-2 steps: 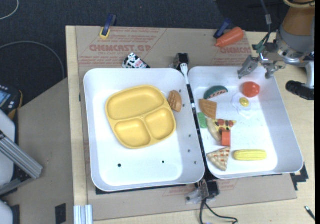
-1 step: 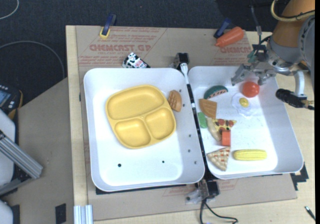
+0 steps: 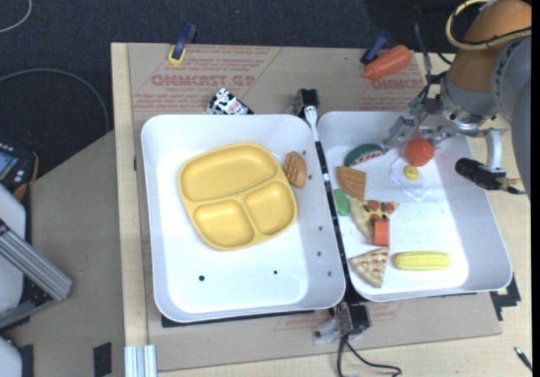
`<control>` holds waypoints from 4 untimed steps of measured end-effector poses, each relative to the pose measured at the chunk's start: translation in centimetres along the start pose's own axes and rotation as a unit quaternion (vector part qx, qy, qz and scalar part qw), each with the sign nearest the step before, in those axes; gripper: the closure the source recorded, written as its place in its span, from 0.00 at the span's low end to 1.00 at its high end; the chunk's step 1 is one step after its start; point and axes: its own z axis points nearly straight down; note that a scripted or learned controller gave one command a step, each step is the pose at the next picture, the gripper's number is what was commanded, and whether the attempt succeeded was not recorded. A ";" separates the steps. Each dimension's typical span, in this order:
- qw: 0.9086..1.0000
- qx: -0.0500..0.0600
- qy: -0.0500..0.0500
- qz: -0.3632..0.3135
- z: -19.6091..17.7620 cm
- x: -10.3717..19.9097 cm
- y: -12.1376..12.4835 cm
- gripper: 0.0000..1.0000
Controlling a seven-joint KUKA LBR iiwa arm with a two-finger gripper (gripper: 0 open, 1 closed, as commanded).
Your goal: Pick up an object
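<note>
A red tomato [image 3: 419, 150] sits toward the far side of the right bin [image 3: 481, 236], round and glossy, right under the gripper [image 3: 415, 135]; whether the tool is open or grips it, I cannot tell. That bin also holds one corn cob [image 3: 421, 261], two pizza slices [image 3: 369, 266] and a watermelon wedge [image 3: 364, 153]. The left bin [image 3: 160, 223] carries one yellow divided tray [image 3: 238, 195] and one croissant [image 3: 294, 169].
</note>
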 end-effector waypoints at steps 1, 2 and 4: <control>1.000 -0.002 -0.001 0.000 -1.3 0.0 0.1 1.00; 1.000 -0.005 -0.002 0.001 -7.1 -1.0 0.2 1.00; 1.000 -0.004 -0.001 0.001 -14.2 -0.6 0.2 1.00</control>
